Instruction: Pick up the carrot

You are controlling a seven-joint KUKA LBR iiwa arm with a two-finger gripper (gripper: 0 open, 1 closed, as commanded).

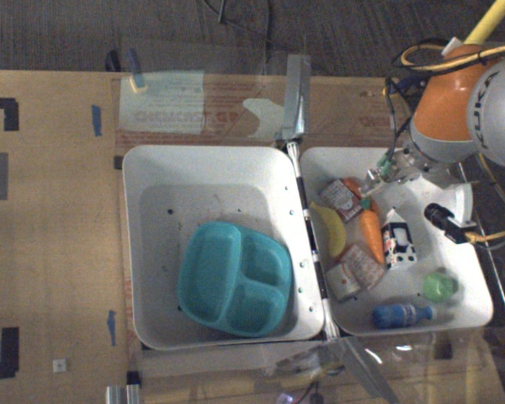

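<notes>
The orange carrot (371,235) lies in the right bin (480,310), near its middle, pointing toward the front with its green top at the far end. My gripper (380,178) hangs at the bin's back, just beyond the carrot's top end, below the arm's orange band (448,108). I see nothing held in it. The carrot rests between a yellow banana (332,230) on its left and a white and black carton (397,244) on its right.
The right bin also holds a brown packet (339,196) at the back, another packet (354,273) in front of the carrot, a blue bottle (401,315) and a green object (438,287). A teal divided tray (236,278) lies in the left bin (151,183).
</notes>
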